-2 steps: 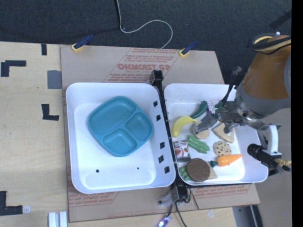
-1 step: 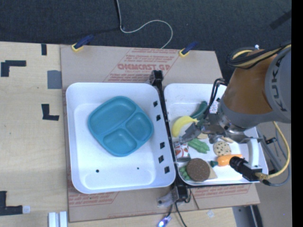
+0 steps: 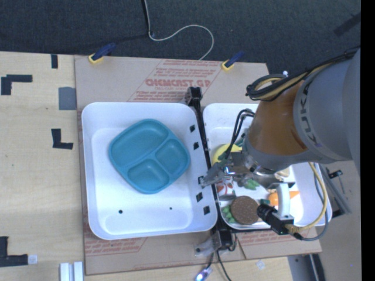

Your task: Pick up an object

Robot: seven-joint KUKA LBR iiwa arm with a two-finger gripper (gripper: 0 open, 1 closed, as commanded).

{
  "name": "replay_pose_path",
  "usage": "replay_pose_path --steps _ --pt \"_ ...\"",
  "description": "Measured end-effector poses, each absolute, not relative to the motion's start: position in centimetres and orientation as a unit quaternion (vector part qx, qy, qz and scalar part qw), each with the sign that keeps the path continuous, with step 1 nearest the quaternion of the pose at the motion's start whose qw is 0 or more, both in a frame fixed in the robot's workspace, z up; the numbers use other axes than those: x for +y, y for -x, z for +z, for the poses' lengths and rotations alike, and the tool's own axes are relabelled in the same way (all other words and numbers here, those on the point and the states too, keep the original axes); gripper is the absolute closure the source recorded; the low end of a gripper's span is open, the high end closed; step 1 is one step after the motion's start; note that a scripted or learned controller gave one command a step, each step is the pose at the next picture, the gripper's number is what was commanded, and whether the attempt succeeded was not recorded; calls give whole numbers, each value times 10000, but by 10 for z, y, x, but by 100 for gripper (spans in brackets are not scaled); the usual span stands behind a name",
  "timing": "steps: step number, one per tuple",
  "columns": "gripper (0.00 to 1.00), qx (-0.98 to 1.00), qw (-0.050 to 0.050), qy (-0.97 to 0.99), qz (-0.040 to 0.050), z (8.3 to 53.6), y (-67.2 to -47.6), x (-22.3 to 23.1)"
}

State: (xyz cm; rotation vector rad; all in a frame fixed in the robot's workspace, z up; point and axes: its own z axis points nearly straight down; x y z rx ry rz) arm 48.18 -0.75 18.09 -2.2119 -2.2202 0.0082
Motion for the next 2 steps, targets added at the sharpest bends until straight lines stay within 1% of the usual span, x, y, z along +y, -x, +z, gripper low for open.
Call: replay_pose_path --steps 1,2 --pt "100 -7077 23 7066 18 193 -482 -10" --pt "100 -7080 -15 7062 -5 184 -563 -21"
